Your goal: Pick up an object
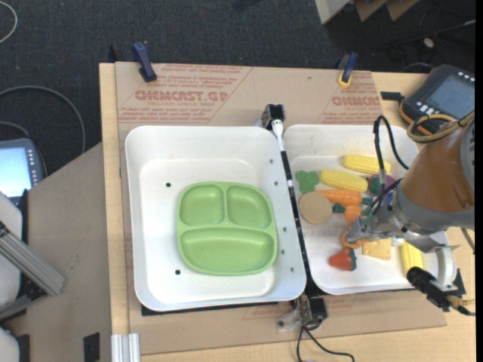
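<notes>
Right bin (317,266), contents as you see them from above: a heap of toy food in the middle and right part of the tray.

- Corn cob (343,179), yellow, lying across the upper middle; a second corn cob (365,164) just behind it toward the far wall.
- Green piece (307,180), leafy in shape, just left of the first cob, near the divider.
- Carrot (341,197), orange, lying below the first cob.
- Tan disc (315,209), round and flat, left of the carrot and close to it.
- Red piece (342,260), small, near the front wall, apart from the heap.
- Yellow block (378,250), pale, right of the red piece.
- Third corn cob (411,256), standing lengthwise near the right front corner, partly under the arm.

Gripper (361,231): low over the heap, between the carrot and the yellow block, over an orange curved item you cannot make out clearly. Whether the claw is wide, narrow or holding anything, you cannot tell; the wrist and cables cover it.

Arm (441,183): grey and orange, entering from the right above the right bin.

Left bin (143,149): holds a green divided plate (226,228) with three compartments, lying flat at centre.

Both bins sit side by side on a brown board (181,93).
</notes>
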Robot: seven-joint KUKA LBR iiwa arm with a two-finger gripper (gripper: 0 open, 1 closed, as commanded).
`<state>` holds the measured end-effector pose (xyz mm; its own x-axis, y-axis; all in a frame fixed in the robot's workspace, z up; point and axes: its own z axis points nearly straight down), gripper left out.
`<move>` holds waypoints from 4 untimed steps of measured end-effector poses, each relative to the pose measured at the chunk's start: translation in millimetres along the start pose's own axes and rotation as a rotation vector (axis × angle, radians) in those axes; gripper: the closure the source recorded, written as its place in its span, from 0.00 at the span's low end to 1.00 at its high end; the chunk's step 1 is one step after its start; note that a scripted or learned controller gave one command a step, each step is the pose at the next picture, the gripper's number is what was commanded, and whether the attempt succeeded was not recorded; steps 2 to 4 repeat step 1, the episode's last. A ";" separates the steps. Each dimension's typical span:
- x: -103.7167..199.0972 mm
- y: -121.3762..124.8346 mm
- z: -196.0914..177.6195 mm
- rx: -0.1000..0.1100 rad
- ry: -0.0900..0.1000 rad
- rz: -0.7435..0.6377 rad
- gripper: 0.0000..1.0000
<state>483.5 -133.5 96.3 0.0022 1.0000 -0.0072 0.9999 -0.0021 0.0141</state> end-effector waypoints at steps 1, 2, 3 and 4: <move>67.1 6.1 -91.9 0.008 0.009 -0.011 1.00; 67.1 6.1 -91.9 0.008 0.009 -0.011 1.00; 67.1 6.1 -91.9 0.008 0.009 -0.011 1.00; 67.1 6.1 -91.9 0.008 0.009 -0.011 1.00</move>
